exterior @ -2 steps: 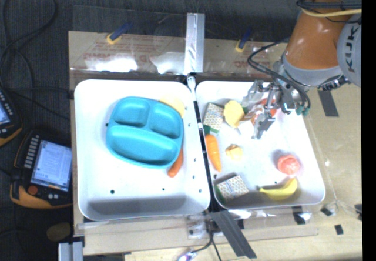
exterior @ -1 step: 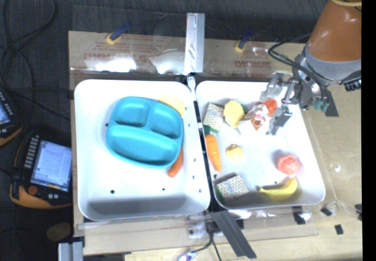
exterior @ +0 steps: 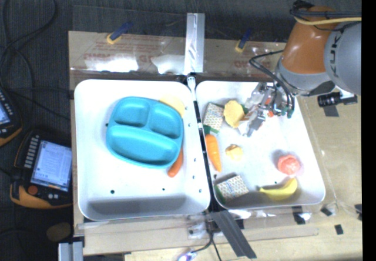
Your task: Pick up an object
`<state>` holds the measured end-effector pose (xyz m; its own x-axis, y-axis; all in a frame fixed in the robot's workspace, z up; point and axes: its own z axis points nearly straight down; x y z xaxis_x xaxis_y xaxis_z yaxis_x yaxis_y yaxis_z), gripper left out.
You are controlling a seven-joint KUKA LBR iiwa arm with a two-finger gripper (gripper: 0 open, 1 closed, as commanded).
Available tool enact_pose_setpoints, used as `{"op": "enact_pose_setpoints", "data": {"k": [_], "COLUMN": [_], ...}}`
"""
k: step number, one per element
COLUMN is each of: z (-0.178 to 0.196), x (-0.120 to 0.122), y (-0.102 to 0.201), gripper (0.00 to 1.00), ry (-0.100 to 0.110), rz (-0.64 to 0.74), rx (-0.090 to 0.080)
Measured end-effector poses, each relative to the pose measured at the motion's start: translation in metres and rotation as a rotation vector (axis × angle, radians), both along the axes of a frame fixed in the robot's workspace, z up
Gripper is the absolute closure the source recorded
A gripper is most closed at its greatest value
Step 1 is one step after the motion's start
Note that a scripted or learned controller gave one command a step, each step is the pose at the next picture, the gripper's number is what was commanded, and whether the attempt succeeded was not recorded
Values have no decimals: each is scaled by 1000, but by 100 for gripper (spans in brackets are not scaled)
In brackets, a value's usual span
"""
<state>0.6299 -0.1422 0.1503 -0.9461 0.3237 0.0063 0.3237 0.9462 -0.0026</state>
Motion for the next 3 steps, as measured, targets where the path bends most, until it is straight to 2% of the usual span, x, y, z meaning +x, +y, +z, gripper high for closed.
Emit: {"op": "enact_pose_setpoints", "data": {"k": [1, 2, 3], "z": [-61, -62, -55], "x": [-17, 24, 25], "y": [3, -18, -19], "gripper": [0, 0, 100], "ry": [-18, -11, -15], "rz": [-96, -402, -399], "rx": [-2, -3, -10]}}
